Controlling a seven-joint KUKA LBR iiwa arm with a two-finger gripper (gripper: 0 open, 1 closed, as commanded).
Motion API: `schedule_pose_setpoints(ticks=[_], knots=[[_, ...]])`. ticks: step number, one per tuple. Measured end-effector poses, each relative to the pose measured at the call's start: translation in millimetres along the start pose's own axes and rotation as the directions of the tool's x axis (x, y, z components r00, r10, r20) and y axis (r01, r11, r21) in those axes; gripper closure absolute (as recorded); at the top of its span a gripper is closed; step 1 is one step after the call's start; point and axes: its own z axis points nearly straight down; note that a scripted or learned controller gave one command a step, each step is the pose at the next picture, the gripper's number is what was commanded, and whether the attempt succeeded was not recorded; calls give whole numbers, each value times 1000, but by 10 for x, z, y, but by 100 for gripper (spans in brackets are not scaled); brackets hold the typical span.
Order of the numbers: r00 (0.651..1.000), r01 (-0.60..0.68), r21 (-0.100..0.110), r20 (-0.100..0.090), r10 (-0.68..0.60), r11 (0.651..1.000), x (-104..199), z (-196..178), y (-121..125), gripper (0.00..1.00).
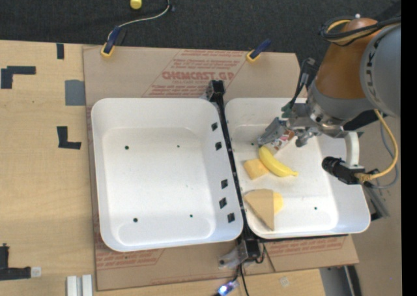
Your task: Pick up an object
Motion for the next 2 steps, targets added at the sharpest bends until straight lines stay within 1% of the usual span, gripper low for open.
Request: schedule_pose_setpoints(ticks=[1, 2], knots=[[1000, -2, 6, 0, 2, 1000, 78, 1166, -525, 0], [1000, 0, -2, 1, 0, 1000, 108, 1103, -169, 0]])
